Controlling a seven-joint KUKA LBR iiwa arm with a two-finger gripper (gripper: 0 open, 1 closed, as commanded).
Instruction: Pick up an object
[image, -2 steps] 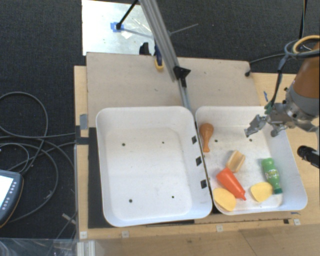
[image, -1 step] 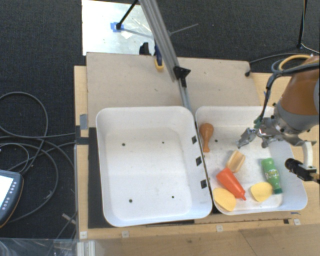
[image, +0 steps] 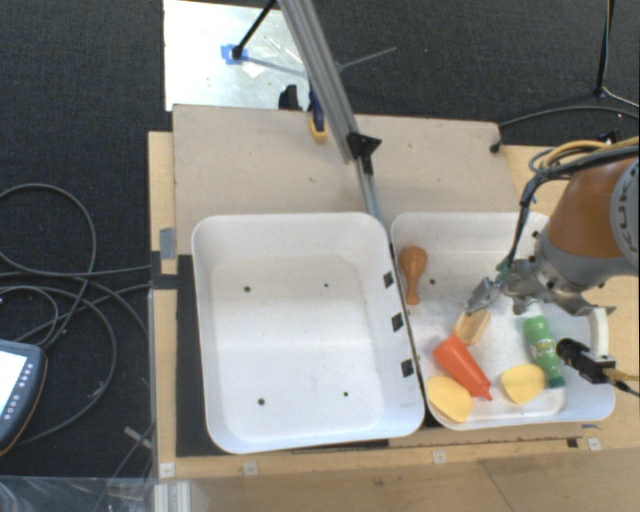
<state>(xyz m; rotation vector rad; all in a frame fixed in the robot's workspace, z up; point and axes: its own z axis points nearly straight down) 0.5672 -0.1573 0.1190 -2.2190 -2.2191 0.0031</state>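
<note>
- nearest the front edge of the right bin (image: 600, 405), a yellow piece (image: 449, 398) and a yellow wedge (image: 521, 383) are seen, with an orange carrot-like toy (image: 463, 365) between them.
- a green bottle (image: 541, 349) is partly covered by the arm (image: 590, 225).
- the gripper (image: 483, 298) is placed just above a tan bread-like piece (image: 471, 327); whether the jaws are apart or together cannot be told.
- farther back, a brown wooden pin (image: 412, 270) is laid near the divider.
- the left bin (image: 215, 300) is seen beside it.
</note>
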